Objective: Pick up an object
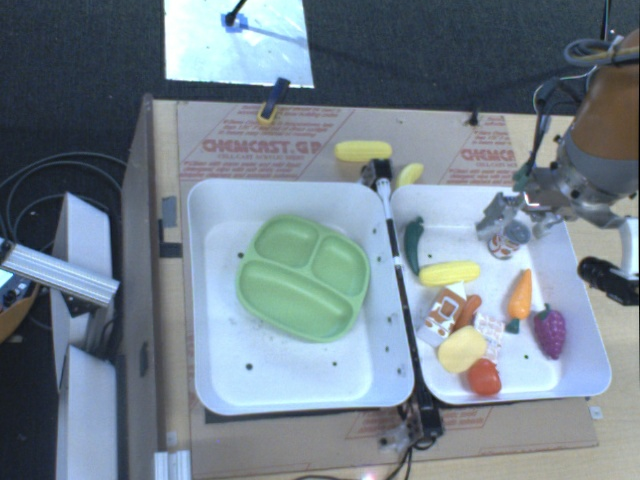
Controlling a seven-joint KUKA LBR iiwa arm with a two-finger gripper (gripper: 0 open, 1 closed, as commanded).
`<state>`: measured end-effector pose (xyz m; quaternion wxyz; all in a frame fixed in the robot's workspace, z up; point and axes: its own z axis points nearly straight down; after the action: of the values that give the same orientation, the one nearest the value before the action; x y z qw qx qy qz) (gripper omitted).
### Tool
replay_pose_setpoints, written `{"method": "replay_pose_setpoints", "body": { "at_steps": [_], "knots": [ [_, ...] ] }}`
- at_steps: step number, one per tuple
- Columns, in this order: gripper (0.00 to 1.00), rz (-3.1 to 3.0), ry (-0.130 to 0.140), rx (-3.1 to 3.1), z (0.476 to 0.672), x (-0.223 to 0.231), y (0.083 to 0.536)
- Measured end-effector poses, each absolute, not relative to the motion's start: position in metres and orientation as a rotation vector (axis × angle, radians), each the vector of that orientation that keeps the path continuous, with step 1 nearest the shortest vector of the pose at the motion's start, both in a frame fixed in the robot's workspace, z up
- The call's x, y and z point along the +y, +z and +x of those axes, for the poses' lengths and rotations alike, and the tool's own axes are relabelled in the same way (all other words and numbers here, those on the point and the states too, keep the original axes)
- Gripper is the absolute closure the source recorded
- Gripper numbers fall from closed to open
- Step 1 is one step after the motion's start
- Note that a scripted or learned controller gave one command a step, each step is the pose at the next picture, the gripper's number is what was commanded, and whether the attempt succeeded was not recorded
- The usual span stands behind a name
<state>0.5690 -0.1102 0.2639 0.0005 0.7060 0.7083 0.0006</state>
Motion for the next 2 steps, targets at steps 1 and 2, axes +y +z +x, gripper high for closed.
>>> {"method": "replay_pose_setpoints", "body": {
  "at_steps": [1, 2],
  "knots": [
    [0.0, 2.217, -0.005, 2.234, 0.571, -0.076, 0.179],
    [0.0, 2.222, -0.002, 2.224, 0.585, -0.084, 0.141]
  ]
}}
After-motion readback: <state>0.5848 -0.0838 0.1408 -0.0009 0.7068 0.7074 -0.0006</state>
